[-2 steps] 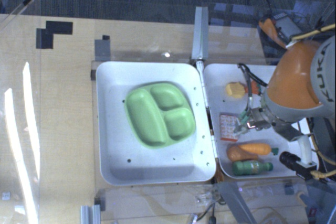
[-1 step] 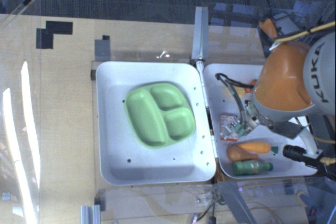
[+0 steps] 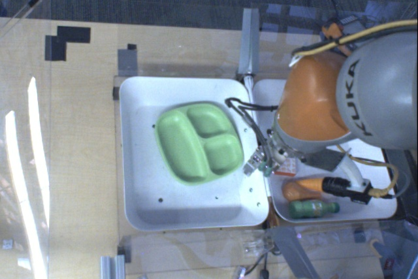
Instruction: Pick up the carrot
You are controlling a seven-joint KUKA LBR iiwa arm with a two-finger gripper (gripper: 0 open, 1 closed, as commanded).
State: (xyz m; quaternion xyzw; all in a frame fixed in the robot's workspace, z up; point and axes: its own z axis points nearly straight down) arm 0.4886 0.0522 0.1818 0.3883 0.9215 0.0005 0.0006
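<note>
Lying in the right bin at the lower right of the frame, the carrot sits just right of and below the hand, apart from it. Orange and stubby, it is partly covered by a black part of the arm. Whether the hand is clenched, I cannot tell.

Tray in L bin; carrot (bottle beside) in R bin
</note>
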